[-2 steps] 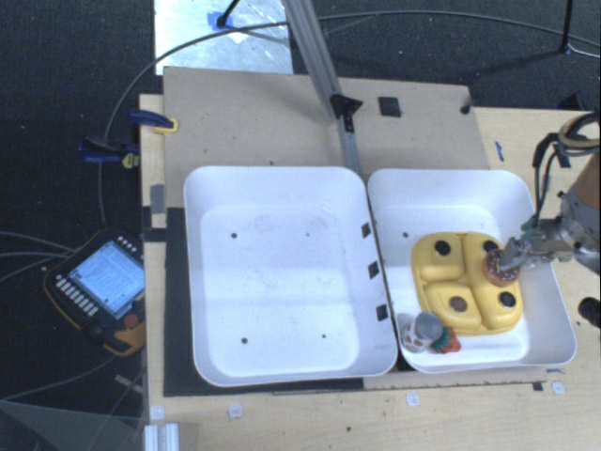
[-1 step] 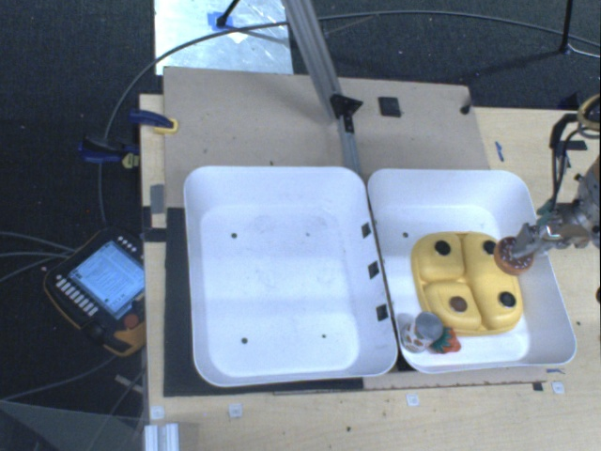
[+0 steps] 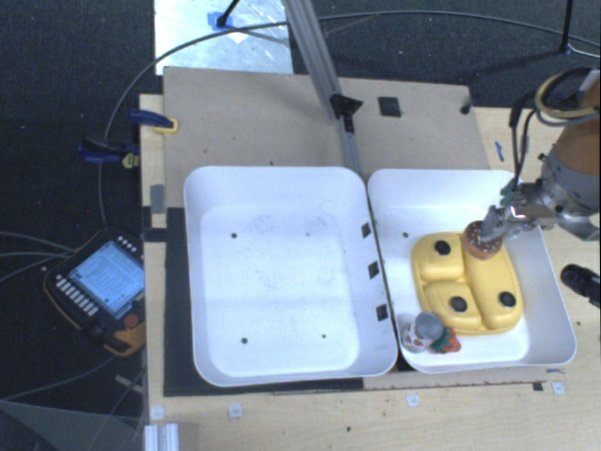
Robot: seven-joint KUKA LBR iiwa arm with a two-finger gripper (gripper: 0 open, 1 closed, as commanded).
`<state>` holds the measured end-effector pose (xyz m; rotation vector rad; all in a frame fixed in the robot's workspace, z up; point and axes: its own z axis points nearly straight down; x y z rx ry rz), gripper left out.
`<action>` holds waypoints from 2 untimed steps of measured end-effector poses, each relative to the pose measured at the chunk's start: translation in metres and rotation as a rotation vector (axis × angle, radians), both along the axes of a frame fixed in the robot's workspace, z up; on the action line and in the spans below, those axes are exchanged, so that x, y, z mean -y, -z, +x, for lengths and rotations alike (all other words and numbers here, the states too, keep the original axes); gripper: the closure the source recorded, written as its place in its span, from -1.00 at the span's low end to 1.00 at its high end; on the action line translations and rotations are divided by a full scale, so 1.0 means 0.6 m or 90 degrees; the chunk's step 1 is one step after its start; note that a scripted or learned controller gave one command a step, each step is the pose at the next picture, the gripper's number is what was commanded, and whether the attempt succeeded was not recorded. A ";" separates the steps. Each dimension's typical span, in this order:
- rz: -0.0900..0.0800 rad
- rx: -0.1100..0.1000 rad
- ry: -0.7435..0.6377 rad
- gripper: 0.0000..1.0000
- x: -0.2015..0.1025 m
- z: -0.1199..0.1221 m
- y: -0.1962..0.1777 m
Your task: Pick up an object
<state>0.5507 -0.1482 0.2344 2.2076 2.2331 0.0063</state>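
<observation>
A large yellow plastic object [image 3: 467, 285] with several lobes and dark round spots lies in the right bin [image 3: 441, 191]. A small toy [image 3: 428, 333] with grey, white and red parts rests at that bin's near left corner. My gripper [image 3: 483, 240] reaches in from the right and hangs over the yellow object's far edge, its round brownish tip close above or touching the top lobe.
The left bin [image 3: 272, 271] sits beside the right one, joined by black clips along the shared wall. A slanted metal pole [image 3: 317, 50] rises at the back. A teach pendant [image 3: 99, 285] lies off the bench's left side.
</observation>
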 end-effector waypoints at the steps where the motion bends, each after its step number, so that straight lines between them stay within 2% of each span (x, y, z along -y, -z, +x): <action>1: 0.000 -0.001 0.000 1.00 -0.082 0.028 0.018; 2: 0.001 -0.001 0.000 1.00 -0.171 0.052 0.002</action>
